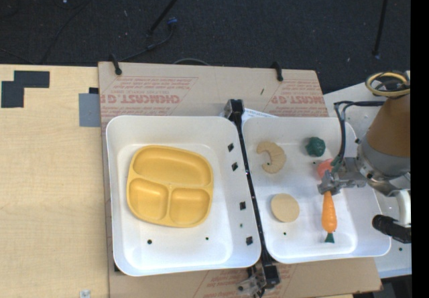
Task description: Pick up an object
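The right bin (362, 250) holds a tan crescent piece (272, 156), a green ball (316, 146), a round tan disc (285, 208) and an orange carrot (328, 215) with a green tip. A small red object (324, 167) lies at the bin's right side, partly hidden. My gripper (334, 181) hangs low over the right side of this bin, just above the carrot's upper end and beside the red object. Nothing shows as held.
The left bin (127, 243) holds a yellow divided plate (170, 185). A black divider (245, 183) runs between the bins. The arm's brown-orange wrist (392, 132) and cables stand over the right bin's right rim. Cardboard lies under both bins.
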`<state>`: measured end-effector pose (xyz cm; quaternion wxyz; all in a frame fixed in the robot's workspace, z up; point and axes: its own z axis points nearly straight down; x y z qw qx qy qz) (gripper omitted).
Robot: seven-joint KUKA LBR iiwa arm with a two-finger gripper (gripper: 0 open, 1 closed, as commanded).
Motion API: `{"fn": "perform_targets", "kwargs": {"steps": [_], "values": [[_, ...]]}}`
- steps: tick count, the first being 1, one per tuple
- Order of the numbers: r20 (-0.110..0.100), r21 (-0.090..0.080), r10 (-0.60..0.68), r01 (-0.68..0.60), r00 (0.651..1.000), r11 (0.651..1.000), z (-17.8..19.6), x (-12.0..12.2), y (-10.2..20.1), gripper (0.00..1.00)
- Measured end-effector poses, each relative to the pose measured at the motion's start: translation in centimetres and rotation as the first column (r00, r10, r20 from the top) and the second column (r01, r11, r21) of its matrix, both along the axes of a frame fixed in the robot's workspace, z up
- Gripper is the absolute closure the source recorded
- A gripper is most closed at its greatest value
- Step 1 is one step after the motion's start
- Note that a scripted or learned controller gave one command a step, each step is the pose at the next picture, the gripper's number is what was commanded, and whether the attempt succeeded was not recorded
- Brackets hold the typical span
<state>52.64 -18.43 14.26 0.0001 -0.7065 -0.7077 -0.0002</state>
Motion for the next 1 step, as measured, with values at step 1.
{"fn": "perform_targets", "kwargs": {"steps": [1], "values": [[0.003,-0.001,0.0,0.0,1.0,1.0,6.34,0.0,-0.21,1.0]]}}
